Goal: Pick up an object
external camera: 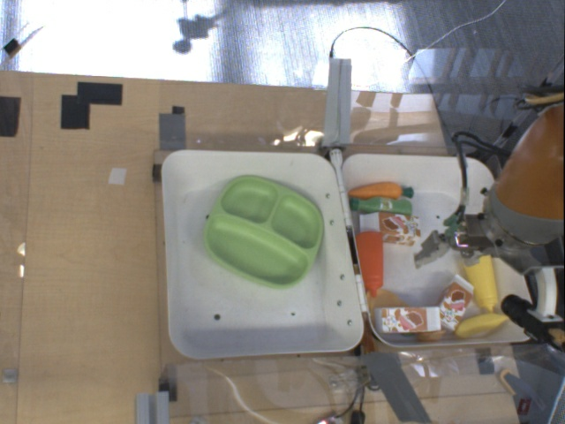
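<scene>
The left bin [194,325] carries a green divided plate [263,229] near its middle. In the right bin [415,168], a carrot [380,190], a green bottle [382,206] and an orange bottle [371,260] lie along the left wall, small cartons [408,319] and a banana [481,325] toward the near edge. The gripper [439,247] hangs over the bin's bare middle — fingers parted, nothing between them. This looks like the approach step — next it should settle over one item, likely a carton or the yellow bottle [483,280], and descend.
</scene>
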Controlling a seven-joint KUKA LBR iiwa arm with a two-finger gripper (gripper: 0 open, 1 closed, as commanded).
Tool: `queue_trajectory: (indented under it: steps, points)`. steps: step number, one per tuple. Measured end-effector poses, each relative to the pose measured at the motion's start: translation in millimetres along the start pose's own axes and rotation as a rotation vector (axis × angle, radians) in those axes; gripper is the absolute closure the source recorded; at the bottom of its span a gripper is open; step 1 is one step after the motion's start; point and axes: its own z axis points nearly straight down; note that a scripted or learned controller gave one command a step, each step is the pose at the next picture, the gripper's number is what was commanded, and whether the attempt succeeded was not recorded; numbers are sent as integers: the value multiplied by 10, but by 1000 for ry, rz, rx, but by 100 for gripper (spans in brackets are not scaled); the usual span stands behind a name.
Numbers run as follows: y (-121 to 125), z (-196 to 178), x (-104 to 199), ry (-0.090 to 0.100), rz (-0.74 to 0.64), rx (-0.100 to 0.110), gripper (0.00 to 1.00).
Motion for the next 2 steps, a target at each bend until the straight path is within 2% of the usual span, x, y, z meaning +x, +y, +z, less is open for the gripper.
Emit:
queue_trajectory:
  steps: [1,2]
  points:
    - [630,671,220,1,172,1,0]
    - [1023,1089,94,-7,100,-18,0]
